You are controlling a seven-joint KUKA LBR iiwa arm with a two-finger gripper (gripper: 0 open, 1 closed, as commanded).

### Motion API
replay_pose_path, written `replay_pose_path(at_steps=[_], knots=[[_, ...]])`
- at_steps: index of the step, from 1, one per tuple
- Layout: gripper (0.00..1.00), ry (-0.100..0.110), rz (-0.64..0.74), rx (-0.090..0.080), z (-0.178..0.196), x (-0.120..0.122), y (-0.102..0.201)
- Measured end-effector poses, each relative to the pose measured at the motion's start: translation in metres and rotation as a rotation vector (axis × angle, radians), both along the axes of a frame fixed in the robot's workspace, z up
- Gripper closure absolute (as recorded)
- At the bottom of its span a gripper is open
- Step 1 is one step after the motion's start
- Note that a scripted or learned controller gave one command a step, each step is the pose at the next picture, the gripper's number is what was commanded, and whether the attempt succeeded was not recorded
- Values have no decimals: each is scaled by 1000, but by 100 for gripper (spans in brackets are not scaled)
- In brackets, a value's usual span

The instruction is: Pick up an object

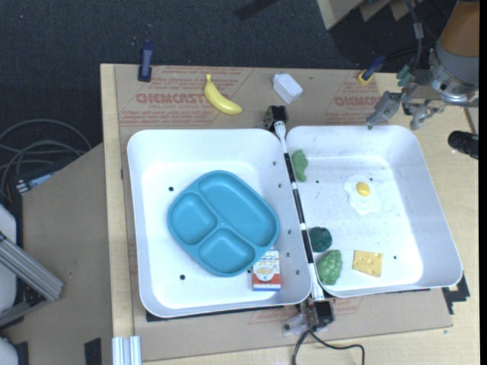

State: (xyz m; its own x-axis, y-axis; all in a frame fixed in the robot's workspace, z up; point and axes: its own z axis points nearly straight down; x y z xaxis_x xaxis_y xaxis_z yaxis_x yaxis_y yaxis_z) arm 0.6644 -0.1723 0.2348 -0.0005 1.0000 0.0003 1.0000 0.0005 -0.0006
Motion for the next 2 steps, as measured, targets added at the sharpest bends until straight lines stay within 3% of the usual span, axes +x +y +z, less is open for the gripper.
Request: replay_pose_path(at_steps=[1,2], knots=[[0,2,-1,0,-89,-40,-24],[0,1,0,1,-136,-58,-6]])
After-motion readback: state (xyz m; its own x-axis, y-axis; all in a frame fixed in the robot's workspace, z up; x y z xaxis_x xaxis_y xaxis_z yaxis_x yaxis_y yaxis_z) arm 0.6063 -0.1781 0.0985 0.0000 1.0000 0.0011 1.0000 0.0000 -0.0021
